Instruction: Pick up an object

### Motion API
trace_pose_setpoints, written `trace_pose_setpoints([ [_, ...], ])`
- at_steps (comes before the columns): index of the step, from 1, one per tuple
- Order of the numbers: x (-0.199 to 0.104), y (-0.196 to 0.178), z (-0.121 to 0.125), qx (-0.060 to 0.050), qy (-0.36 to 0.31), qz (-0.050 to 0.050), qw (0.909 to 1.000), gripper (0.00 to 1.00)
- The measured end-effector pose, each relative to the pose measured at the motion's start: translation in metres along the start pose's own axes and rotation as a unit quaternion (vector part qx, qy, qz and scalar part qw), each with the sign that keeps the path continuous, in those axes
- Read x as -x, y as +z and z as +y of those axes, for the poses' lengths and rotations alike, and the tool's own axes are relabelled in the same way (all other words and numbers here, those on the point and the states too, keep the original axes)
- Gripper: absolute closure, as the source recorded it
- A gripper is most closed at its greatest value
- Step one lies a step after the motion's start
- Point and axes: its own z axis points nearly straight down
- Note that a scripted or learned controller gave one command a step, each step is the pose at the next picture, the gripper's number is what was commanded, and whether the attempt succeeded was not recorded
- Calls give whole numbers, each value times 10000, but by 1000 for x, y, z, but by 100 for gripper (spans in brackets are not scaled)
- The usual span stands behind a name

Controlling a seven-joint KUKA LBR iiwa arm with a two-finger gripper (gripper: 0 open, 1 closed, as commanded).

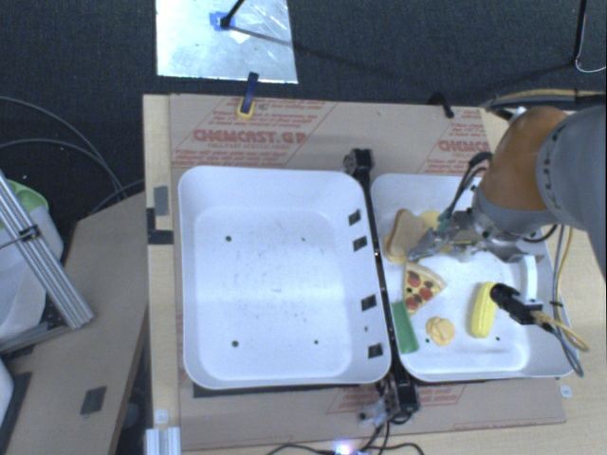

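Where the right bin [455,366] sits nearest me, I see a small yellow piece [439,330], a corn cob [483,310] and a pizza slice [421,285]; farther back the gripper [424,245] hovers beside a bread slice [407,233], possibly touching, its opening unreadable.

A brown board [285,126] with red lettering lay on the desk [104,254] under the bins. A blue-and-yellow clamp [248,98] sat at its far edge. Beyond it, a shiny metal sheet [204,36] rested on dark carpet [66,45]. An aluminium rail [43,263] slanted across the left.
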Motion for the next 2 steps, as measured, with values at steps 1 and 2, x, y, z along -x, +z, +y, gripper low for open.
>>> trace_pose_setpoints([
  [1,-47,-3,-60,2,-24,11,10000,0],
  [2,-111,-108,-108,58,-59,10,10000,0],
])
